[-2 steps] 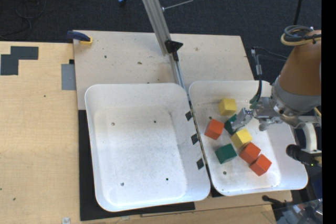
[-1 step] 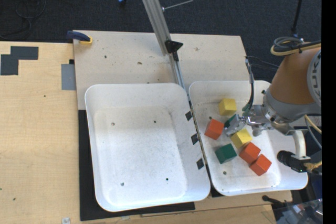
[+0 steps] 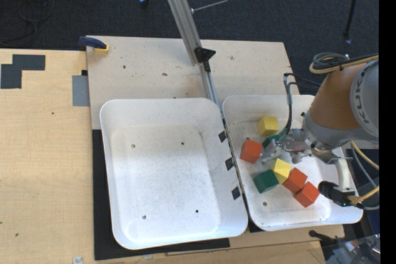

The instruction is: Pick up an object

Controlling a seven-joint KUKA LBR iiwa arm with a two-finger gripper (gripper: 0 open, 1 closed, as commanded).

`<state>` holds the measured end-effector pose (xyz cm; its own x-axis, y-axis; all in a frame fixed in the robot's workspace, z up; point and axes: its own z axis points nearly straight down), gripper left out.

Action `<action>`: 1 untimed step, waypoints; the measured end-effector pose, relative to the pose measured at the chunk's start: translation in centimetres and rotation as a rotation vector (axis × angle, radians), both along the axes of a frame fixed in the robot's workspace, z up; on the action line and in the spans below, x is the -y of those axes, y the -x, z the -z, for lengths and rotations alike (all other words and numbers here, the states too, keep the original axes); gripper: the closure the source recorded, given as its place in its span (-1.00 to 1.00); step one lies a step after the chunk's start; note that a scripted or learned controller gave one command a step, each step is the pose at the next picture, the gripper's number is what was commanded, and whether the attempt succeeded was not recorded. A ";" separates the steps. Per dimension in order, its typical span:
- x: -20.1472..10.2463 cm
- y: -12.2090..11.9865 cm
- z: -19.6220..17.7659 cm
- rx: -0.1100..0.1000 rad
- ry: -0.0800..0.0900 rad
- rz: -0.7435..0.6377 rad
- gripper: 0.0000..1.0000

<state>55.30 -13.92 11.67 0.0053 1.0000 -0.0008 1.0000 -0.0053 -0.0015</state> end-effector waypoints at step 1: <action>0.0 0.1 -0.8 -0.004 -0.002 0.005 1.00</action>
<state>55.24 -13.88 12.45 0.0105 0.9999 0.0015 0.9999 -0.0105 -0.0053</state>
